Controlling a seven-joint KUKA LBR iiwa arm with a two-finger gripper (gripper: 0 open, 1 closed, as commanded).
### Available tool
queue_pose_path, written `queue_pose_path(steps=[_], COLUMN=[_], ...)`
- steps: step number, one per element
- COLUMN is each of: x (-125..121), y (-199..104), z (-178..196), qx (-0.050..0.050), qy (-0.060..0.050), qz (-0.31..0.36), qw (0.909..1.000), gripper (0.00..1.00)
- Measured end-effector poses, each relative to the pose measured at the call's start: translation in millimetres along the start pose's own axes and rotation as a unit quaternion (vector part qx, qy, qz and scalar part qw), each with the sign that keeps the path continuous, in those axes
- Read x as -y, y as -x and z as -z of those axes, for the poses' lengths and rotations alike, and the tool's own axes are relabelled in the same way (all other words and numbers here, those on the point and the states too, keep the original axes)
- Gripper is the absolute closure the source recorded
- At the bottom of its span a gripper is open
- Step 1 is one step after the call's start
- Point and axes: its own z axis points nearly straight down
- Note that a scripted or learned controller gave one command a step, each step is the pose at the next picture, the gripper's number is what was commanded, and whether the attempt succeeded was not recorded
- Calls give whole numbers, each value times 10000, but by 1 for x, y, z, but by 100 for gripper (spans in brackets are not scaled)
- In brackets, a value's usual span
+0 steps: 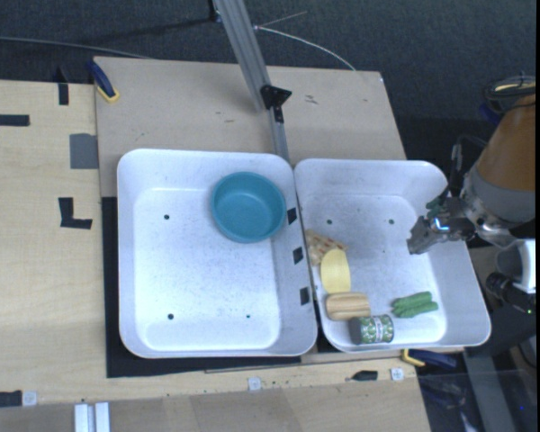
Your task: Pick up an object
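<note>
Gripper (429, 232) hangs over the right bin's (369, 174) right edge, grip state impossible to tell, while green object (414, 304), small can (374, 329) and wooden block (346, 306) lie near its front edge.

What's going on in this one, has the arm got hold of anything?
Not that I can see. The gripper hangs over the right bin near its right wall, with nothing visible between its fingers. A yellow piece, a wooden block, a small can and a green toy lie along that bin's lower part. The blue bowl sits in the left bin.
</note>
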Motion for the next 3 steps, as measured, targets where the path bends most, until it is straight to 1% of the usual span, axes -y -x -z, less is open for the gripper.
queue_pose_path(steps=[1, 2, 3], x=[-11, -9, -9], y=[-2, -52, -106], z=[52, 38, 23], qx=[1, -14, -14], qy=[8, -26, -29], qz=[6, 23, 28], qw=[10000, 10000, 10000], gripper=[100, 100, 100])
